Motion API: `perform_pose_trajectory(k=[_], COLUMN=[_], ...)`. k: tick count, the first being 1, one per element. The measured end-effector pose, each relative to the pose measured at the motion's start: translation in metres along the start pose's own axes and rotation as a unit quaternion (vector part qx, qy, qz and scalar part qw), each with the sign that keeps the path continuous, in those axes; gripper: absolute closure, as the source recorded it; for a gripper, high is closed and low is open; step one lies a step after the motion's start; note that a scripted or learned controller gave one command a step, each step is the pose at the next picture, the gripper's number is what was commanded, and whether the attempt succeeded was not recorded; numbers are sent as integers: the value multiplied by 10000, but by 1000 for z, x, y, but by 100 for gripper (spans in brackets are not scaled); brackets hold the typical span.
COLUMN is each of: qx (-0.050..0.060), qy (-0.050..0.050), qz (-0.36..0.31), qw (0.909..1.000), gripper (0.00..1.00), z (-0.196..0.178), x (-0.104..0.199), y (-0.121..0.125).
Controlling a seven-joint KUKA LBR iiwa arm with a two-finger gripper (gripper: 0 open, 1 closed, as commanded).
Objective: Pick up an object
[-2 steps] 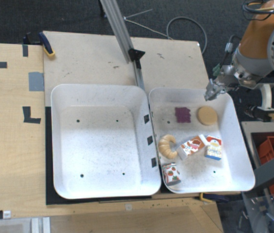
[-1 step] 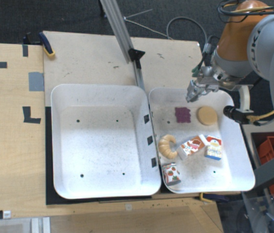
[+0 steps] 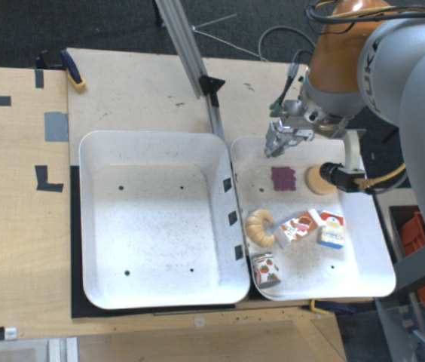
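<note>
From above, the gripper hangs over the far rim of the right bin, at about twelve o'clock of its contents, its fingers close together with nothing between them. The candidates lie apart from it toward six o'clock — a purple block nearest, a tan disc just beside that, then a croissant and small cartons further down. The likely failure, I judge, is descending with fingers this narrow — they would press onto the block and shove it aside.

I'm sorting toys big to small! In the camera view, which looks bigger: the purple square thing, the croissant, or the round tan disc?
1. Curved golden croissant, largest.
2. Flat purple square piece and round tan disc look about alike; an arm part covers the disc's edge, so no ranking.
</note>
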State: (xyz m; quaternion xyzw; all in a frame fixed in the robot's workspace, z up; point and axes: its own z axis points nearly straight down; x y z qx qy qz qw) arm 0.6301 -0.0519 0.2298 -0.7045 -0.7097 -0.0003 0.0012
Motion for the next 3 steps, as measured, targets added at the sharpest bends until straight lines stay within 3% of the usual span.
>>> perform_pose_trajectory(k=[2, 3], qx=[8, 15], qy=[-3, -8], qz=[5, 6], qw=[10000, 10000], gripper=[100, 100], z=[-5, 10], x=[93, 142], y=[-15, -26])
